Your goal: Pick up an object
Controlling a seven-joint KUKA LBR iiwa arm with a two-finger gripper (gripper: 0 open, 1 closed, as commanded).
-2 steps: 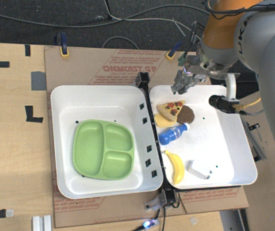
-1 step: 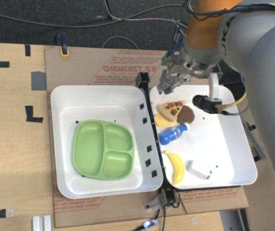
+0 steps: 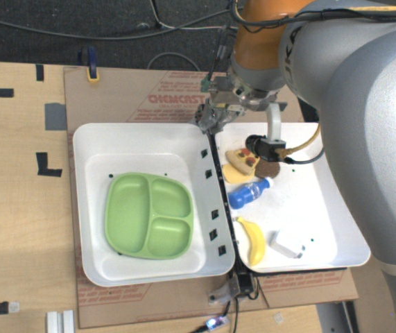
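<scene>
Hand (image 3: 213, 116) at top centre, over the far end of the divider between the bins; cannot tell its opening | right bin (image 3: 322, 217): blue bottle (image 3: 248, 193), banana (image 3: 252, 240), yellow toy (image 3: 243, 162) crowd the left wall; open room lower right | left bin (image 3: 87, 186): green divided plate (image 3: 149, 215), bare rim all round.

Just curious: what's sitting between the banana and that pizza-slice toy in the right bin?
In the camera view, a small blue bottle lies between the banana and the pizza-slice toy.
</scene>
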